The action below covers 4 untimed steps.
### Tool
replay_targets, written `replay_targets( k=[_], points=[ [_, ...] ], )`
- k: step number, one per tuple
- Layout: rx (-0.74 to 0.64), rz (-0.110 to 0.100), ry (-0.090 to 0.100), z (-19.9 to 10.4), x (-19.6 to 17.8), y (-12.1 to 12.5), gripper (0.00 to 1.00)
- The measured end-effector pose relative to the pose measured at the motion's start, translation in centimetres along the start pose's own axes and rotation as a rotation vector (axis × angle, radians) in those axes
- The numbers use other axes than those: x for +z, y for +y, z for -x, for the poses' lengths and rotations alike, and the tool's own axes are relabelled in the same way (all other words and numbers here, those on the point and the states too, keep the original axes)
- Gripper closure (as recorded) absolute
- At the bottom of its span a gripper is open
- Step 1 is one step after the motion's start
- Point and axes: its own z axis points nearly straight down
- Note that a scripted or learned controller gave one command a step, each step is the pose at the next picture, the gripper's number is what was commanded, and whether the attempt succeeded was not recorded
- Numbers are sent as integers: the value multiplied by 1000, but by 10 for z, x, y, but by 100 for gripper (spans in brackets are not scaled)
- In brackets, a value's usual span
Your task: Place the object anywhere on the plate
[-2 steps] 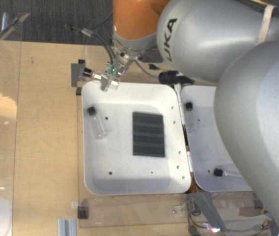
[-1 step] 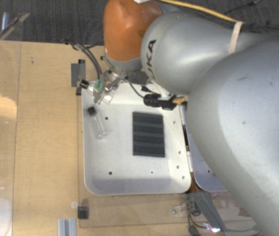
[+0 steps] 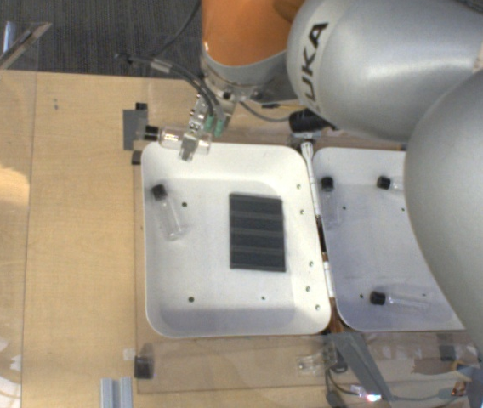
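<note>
Where my gripper [image 3: 196,139] hangs over the far left corner of the left bin [image 3: 224,321], the view is too blurred to tell whether it is apart or together.

- Item: a clear piece [image 3: 171,137] at its tip, possibly a tube.
- Item: dark ribbed plate [image 3: 257,231], mid-bin, bare white floor on all sides, widest on the near side.
- Item: clear vial [image 3: 167,212] with black cap, lying left of the plate, apart from it, near the bin's left wall.
- Item: right bin [image 3: 352,317], its rim beside the left bin's; three capped vials [image 3: 379,297] there, spread apart.
- Lettering [image 3: 313,54] on my arm [image 3: 377,58]: "UKA" legible.
</note>
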Motion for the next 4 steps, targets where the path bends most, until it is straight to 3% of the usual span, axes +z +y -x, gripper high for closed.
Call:
replay_targets(
  k=[1, 2, 3, 4],
  points=[
    [179, -2, 2, -6, 146, 7, 100],
    [-36, 6, -11, -16, 158, -6, 100],
    [-328, 3, -40, -84, 175, -47, 100],
    [-778, 2, 1, -34, 126, -17, 100]
  ],
)
